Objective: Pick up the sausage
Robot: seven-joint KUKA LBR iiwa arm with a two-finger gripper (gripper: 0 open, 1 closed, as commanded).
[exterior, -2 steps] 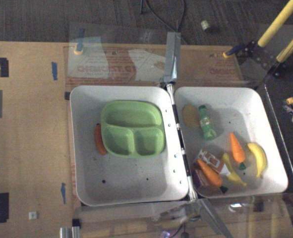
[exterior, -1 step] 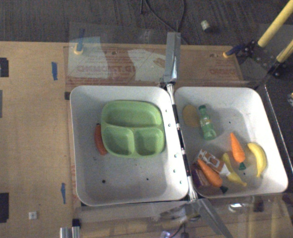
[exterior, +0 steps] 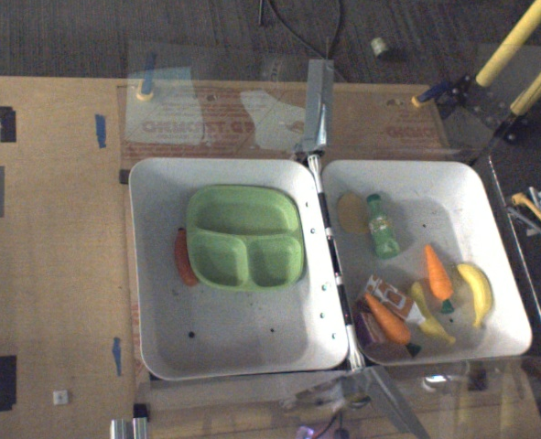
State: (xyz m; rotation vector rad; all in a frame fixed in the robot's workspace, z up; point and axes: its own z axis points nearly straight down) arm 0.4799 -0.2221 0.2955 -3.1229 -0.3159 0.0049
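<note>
Sausage [exterior: 185, 257]: lay in left bin [exterior: 160, 337], touching left edge of green tray [exterior: 245, 236]. Hand: state could not be told. Advised grasp: descend from above, fingers spanning short width, clear of tray rim.

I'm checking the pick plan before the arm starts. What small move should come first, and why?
Probably bring the gripper over the left bin and line it up above the sausage. The sausage lies along the left edge of the green tray, very close to it, so the fingers likely need to straddle its narrow width.
</note>
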